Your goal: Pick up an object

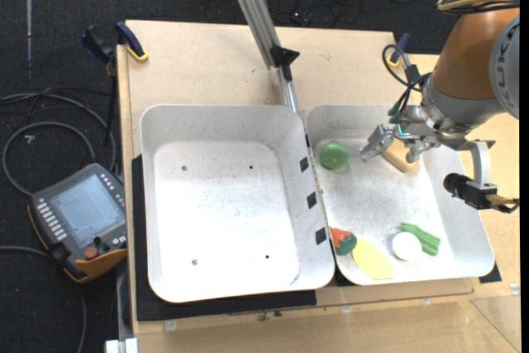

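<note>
Grey-and-orange arm [475, 66] over the right of 2 shallow white plastic bins, above a tan block.

The left bin [165, 128] sits beside the right bin [463, 252]. In the right bin, the two-finger gripper [395, 146] has its fingers spread apart over the pale tan wooden block [402, 157] near the far wall, gripping nothing visibly. A round green ball [333, 155] lies just left; near the front edge lie a flat yellow piece [372, 262], a green leafy toy [421, 237], a white disc [405, 245] and a small red-orange toy [342, 241].
</note>
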`<action>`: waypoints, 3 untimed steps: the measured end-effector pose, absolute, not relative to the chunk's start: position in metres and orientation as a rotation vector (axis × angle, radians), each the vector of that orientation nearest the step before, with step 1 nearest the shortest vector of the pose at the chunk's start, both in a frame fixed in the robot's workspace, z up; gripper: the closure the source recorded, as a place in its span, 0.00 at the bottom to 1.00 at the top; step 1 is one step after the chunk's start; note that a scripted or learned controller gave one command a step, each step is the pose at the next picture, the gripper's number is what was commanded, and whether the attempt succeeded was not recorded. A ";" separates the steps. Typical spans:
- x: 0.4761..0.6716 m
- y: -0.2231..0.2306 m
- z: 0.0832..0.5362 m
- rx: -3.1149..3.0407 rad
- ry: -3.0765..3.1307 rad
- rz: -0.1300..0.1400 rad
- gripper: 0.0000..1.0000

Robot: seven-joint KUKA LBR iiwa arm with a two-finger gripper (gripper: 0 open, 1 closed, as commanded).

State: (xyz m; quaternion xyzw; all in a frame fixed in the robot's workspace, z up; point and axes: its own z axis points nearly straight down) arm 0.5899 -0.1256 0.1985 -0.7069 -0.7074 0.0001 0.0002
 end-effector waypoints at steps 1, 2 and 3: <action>0.579 -0.124 0.146 -2.219 -2.217 0.006 0.00; 0.579 -0.123 0.093 -2.221 -2.220 0.002 0.00; 0.579 -0.123 0.105 -2.223 -2.221 -0.001 1.00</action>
